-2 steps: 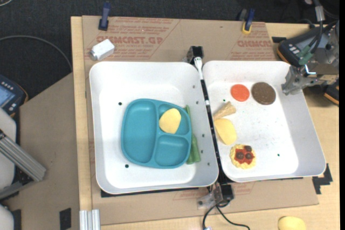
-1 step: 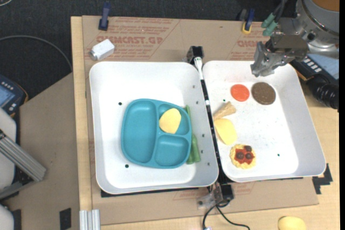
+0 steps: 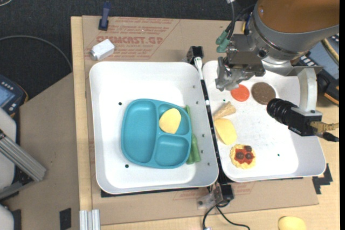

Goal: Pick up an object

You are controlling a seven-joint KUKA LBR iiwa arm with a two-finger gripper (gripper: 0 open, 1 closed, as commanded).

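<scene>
Grey metal end effector point(image 3: 227, 80), its opening impossible to judge, hangs just beside a flat orange disc point(image 3: 241, 93).

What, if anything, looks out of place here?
A yellow lump lies outside both bins, near the picture's bottom edge. In the left bin, a green pod lies beside the blue plate, not on it.

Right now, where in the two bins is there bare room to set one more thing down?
Left bin: a wide bare strip between its far wall and the teal plate. Right bin: bare floor right of the pizza toy. Crowded: the right bin's left side, under the gripper, around the orange disc.
</scene>
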